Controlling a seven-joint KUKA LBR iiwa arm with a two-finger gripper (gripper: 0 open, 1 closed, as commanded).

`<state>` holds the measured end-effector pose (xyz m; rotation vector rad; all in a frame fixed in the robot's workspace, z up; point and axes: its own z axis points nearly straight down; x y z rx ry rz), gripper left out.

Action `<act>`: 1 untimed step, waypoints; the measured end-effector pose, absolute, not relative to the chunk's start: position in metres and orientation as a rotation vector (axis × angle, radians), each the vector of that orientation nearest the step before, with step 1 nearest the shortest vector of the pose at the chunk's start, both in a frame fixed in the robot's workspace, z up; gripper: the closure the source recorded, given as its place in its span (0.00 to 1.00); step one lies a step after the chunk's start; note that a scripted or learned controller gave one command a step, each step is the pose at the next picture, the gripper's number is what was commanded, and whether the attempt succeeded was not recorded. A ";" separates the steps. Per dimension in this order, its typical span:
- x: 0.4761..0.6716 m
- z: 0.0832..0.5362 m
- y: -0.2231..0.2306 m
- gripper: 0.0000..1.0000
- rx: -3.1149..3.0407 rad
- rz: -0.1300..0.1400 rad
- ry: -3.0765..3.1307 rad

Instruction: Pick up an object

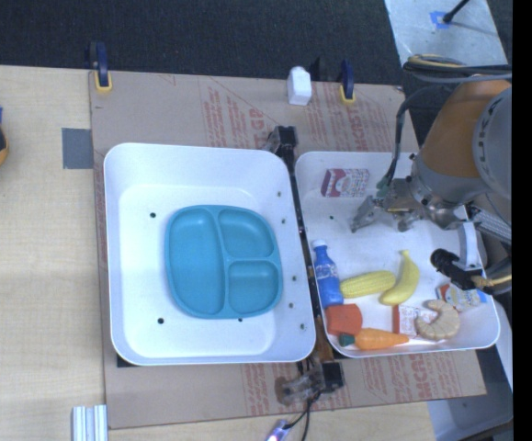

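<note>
Right white bin [339, 175] holds a curved yellow banana [401, 280], lying flat.

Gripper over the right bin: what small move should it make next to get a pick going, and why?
Probably shift the two-finger gripper toward the near end of the right white bin and lower it. It hangs over bare floor, holding nothing, beside a red-and-white carton. The yellow corn cob and yellow banana lie apart enough from the blue bottle to look like the easiest grabs.

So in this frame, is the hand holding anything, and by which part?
Nothing is held: the hand hangs above a bare patch of the right white bin, fingers spread, nothing between them.
</note>
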<state>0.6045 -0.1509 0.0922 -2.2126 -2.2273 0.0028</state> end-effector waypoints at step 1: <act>0.521 0.092 -0.198 0.00 -2.216 0.005 -2.223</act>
